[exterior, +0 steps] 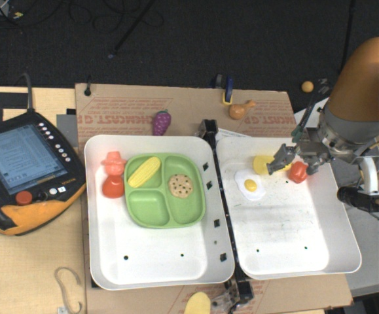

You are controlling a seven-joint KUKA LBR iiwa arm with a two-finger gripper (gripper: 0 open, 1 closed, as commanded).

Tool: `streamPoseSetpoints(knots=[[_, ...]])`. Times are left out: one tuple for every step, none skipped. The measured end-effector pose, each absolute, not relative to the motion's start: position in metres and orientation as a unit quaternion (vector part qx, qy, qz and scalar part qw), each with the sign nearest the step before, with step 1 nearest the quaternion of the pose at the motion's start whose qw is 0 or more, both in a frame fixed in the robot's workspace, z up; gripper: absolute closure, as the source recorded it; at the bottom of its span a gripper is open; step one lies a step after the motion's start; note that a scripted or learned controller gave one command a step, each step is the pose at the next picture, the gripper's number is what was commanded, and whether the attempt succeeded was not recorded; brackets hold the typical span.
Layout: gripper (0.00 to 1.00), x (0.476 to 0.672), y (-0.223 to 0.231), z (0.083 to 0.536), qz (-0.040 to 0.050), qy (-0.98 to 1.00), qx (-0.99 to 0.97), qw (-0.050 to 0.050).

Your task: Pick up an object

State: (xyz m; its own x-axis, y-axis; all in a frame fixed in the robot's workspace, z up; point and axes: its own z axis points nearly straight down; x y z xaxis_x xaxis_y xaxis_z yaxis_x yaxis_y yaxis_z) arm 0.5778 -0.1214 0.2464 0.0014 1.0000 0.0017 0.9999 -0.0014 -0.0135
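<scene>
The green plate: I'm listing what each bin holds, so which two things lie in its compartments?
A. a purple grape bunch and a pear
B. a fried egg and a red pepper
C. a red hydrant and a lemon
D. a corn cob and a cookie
D: the green plate in the left bin holds a yellow corn cob in its upper-left compartment and a cookie in its upper-right one.

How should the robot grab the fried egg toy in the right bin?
The fried egg lies flat on the right bin floor, so there is little to pinch from the side. Probably best to come straight down from above and close across its narrow white rim, or around the raised yellow yolk. Approach away from the yellow piece near its upper edge.
</scene>
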Motion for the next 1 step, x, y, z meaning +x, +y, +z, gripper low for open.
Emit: streamPoseSetpoints(knots=[[0.0, 0.58, -0.1216, 0.2529, 0.0005, -0.707, -0.707, 0.0]])
